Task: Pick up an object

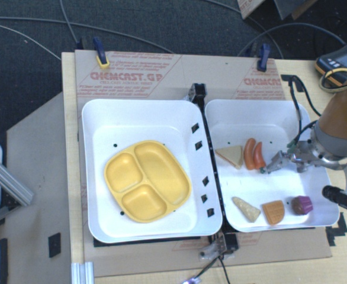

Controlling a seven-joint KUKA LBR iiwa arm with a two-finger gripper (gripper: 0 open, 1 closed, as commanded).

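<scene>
- So the arm (338, 120) comes in from the right, and its pincer (275, 162) is down low in the right bin (268, 114), right next to the pair of red sausages (254, 154).
- Can't tell if the pincer is open or closed from here. The tip is a small dark blur against the white bin floor, so I won't guess.
- Nothing looks lifted. Everything in that bin looks like it's lying flat on the floor of it.
- The closest candidate for the pick is the sausage pair, sitting mid-bin with a pale bread wedge (231, 155) just to their left, touching or near enough.
- Along the front edge of the same bin there's a beige wedge (246, 209), an orange chunk (273, 212) and a little purple thing (302, 204), well apart from the pincer.
- The left bin (96, 158) has a yellow divided plate (147, 181) in it, nowhere near the arm.
- My read on progress: the approach is basically done, since it's down at item level by the sausages. The actual grab and the lift are still to come, so the task isn't finished yet.
</scene>
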